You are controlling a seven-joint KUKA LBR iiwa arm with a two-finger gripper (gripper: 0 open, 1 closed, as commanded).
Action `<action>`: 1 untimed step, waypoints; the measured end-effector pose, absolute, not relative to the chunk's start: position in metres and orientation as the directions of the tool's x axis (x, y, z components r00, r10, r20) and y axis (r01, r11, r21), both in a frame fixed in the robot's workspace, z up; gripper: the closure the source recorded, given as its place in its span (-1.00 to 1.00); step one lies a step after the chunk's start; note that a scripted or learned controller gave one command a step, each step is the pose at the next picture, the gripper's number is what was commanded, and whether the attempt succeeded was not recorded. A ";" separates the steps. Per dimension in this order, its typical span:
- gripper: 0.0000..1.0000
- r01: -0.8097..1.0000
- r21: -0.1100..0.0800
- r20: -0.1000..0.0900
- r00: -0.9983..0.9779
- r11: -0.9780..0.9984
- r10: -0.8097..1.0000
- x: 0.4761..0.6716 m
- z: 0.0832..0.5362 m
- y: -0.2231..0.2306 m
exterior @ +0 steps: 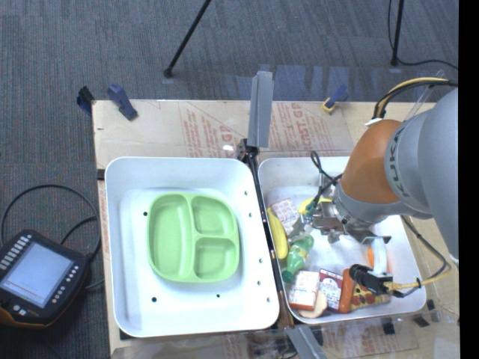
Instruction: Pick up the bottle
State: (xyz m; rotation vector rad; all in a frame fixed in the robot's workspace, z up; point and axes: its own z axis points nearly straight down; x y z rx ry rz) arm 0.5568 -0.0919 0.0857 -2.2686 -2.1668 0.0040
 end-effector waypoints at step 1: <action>-1.00 0.999 -0.006 0.001 0.052 -0.052 0.999 0.556 0.111 -0.124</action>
